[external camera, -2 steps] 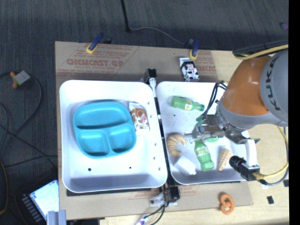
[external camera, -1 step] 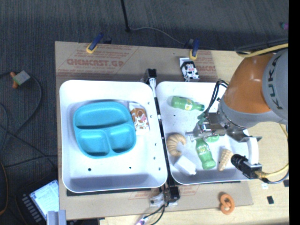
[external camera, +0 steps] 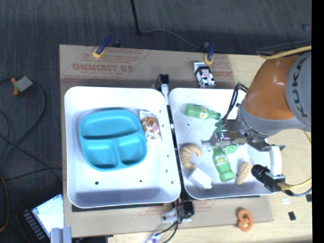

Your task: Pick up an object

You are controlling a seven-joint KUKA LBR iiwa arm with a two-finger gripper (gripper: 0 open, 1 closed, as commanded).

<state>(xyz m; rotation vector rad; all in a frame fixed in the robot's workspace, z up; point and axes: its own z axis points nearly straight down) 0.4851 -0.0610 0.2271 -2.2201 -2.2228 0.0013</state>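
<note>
My gripper (external camera: 223,140) is low in the right bin (external camera: 177,135), right over the upper end of a green bottle (external camera: 223,167) that lies on the bin floor. The bottle's top is partly hidden under the gripper. A second green bottle (external camera: 201,112) lies at the back of the same bin. A croissant (external camera: 190,155) lies to the left of the gripper, and a white block (external camera: 201,178) sits near the bin's front. An ice cream cone (external camera: 243,172) rests to the right of the nearer bottle.
The left bin (external camera: 71,181) holds a blue divided tray (external camera: 112,138) and a brown snack packet (external camera: 150,127) against its right wall. A small orange ring (external camera: 245,218) lies on the bench in front of the right bin. The arm's orange band (external camera: 271,95) hangs over the right bin's back right.
</note>
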